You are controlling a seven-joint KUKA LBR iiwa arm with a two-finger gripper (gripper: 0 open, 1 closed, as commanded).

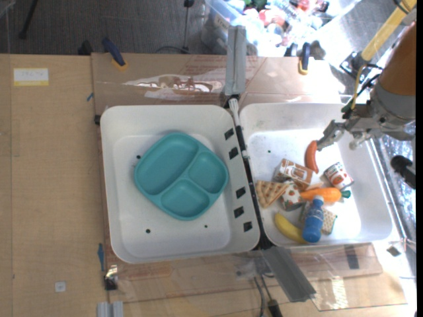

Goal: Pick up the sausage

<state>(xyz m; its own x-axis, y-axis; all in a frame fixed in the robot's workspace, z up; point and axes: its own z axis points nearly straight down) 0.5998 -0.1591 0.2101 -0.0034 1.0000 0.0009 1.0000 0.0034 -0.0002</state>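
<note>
the small red-orange plastic sausage (310,155) is lying tilted in the right white bin (377,207), just above a toy carton (295,172). the hand (338,136) is hovering beside it, fingers apart, gripping nothing.

The arm (400,78) is cut off by the right edge. The labels on the can (337,175) and carton (295,172), both just beside the sausage (311,156), are too small to be read.

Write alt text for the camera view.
The pincer hangs just above the red sausage in the right bin, beside toy food: banana, carrot, waffle. The left bin holds a teal divided plate.
</note>
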